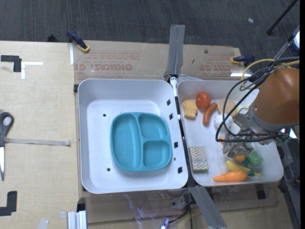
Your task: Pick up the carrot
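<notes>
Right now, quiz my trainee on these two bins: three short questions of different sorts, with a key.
1. True or false: the carrot lies in the bin that holds the teal tray.
2. Which lies nearest the carrot? A) tomato B) sausage C) banana
3. Fill in: the gripper hangs over the ___ bin.

Key
1. False: it lies by the front wall of the right bin.
2. C
3. right
</notes>
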### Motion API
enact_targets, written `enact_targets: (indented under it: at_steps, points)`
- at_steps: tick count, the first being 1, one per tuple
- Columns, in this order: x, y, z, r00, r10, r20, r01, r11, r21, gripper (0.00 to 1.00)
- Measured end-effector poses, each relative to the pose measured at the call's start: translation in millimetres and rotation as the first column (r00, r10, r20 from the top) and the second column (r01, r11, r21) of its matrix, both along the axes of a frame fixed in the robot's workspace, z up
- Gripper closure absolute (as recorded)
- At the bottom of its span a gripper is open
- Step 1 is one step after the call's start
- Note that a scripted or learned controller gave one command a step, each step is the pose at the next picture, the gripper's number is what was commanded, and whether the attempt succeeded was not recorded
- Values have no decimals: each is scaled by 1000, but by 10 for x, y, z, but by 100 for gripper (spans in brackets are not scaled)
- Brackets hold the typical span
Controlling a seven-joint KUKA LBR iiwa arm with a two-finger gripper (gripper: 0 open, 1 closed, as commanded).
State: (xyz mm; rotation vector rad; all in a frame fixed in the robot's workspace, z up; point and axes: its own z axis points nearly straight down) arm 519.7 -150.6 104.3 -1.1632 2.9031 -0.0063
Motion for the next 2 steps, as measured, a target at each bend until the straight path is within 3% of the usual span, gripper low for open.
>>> enact_targets:
  at_steps: [1, 2]
  points:
    - [-3, 1, -6, 1000, 0, -1, 0, 1000, 0, 0]
    - [22, 11, 96, 1000, -2, 5, 2, 1000, 1, 100]
